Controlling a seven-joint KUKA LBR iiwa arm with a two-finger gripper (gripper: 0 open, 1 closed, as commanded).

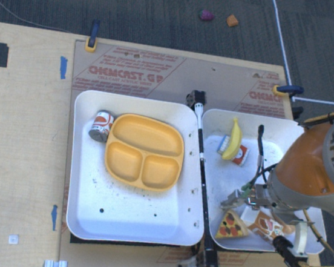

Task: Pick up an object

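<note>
The gripper's metal fingers reach toward the left, low in the right white bin, just above a pizza-slice toy; whether the fingers are apart or together cannot be told from this view. The grey arm with its orange band leans in from the right over that bin.

Nearest the viewer in the right bin, the triangular pizza-slice toy with red and yellow topping lies by the front left corner. Just to its right lies a flat orange and white packet, partly under the arm. Farther back in the same bin, a yellow plastic banana lies across a small blue, white and red carton.

In the left white bin, a yellow-orange plastic tray with three compartments sits toward the back, and a small red and white can lies on its side touching the tray's left edge.

Beyond the table, on dark carpet, lie a small purple piece and a small orange piece.
</note>
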